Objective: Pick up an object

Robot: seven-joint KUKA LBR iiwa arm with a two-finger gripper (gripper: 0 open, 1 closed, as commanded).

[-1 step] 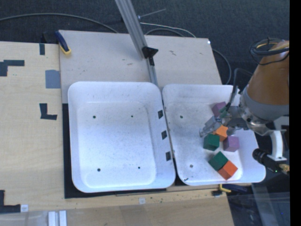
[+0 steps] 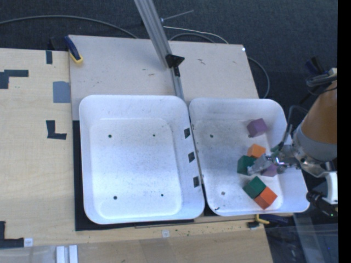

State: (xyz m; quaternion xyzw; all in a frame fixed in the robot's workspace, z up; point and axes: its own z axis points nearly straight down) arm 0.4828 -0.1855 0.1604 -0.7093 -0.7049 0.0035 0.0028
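Note:
My gripper [image 2: 259, 166] is down in the right bin [image 2: 219, 119], among a cluster of small blocks near its right side. It touches or overlaps a dark green block [image 2: 244, 164] on its left, and a small purple piece [image 2: 271, 171] lies just to its right. An orange block [image 2: 255, 150] sits right behind it. In front of it lie a second green block [image 2: 254, 187] and an orange block [image 2: 266, 198], side by side. A purple block [image 2: 256, 127] stands apart, further back.
The left bin [image 2: 93, 147] stands beside the right one. A slanted metal rail [image 2: 156, 32] runs down to the bins' back edge. The arm's orange band [image 2: 324, 119] hangs over the right bin's right rim. A yellow-tipped tool [image 2: 74, 51] lies at the bench's back left.

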